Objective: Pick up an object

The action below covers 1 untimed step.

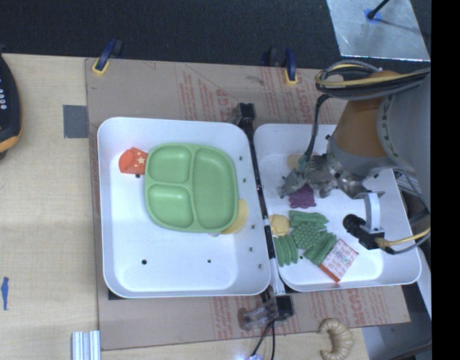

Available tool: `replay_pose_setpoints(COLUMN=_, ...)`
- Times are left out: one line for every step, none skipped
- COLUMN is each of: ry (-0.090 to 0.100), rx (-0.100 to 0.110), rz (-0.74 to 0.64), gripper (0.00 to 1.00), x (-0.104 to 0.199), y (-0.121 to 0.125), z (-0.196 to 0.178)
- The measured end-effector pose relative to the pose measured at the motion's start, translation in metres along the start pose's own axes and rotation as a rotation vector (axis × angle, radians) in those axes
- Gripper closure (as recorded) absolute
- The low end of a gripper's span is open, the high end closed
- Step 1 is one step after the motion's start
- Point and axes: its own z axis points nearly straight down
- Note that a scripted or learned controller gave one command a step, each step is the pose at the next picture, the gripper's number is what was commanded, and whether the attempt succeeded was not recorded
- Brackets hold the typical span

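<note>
Table (42,223) and bins; pincer (301,182), state unclear, descends on purple piece (302,198): grasp phase, next close and lift

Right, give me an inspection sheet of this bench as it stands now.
Surface: wooden bench with a cardboard sheet clamped on it, bearing the left bin and the right bin.
Job's things: right bin holds a purple piece, green pea pods and a red-and-white packet; left bin holds a green divided plate and a red piece.
Clutter: beige curled thing on the bench's front edge.
Grippers: pincer low over the purple piece.
Cables: black and yellow cables on the arm.
Surroundings: dark floor; handheld controller at left.
</note>
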Motion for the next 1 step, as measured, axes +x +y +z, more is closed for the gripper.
replay_pose_setpoints(ry=-0.001, rx=0.000, rz=-0.002, gripper=1.00, x=-0.0010, y=-0.0001, z=-0.0122)
